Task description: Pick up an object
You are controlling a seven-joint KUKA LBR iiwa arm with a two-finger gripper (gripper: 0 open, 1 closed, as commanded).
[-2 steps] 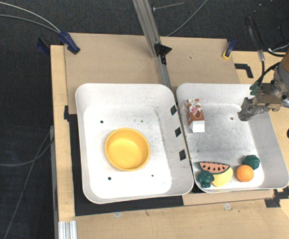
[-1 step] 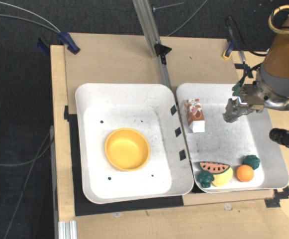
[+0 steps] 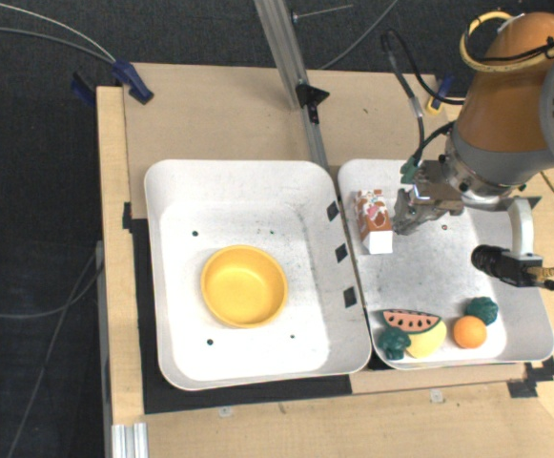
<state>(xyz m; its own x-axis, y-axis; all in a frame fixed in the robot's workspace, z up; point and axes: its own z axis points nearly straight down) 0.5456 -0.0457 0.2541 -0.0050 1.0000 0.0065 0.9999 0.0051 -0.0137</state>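
Where claw (image 3: 405, 219) hovers, carton (image 3: 373, 219) alongside.

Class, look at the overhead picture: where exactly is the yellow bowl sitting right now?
The yellow bowl sits in the left white bin, a little below its middle, apart from the toy food in the right bin.
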